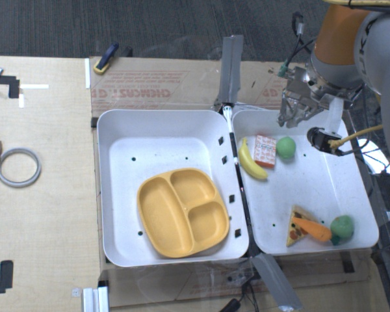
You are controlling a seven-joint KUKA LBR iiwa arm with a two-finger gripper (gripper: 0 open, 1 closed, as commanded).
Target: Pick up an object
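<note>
In the right bin (351, 174), near its back left corner, a yellow banana (251, 162) is seen, bent like a smile. Its long side runs from the back of the bin toward the front right. A red and white box (265, 151) is touching it. The gripper (292, 117) is hung above the back rim. Its fingers are dark and blurred, so it cannot be told whether they are wide or narrow.

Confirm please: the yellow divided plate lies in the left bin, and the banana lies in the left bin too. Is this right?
Not quite. The yellow divided plate does lie in the left bin, but the camera view shows the banana in the right bin, beside a small red-and-white box.
</note>
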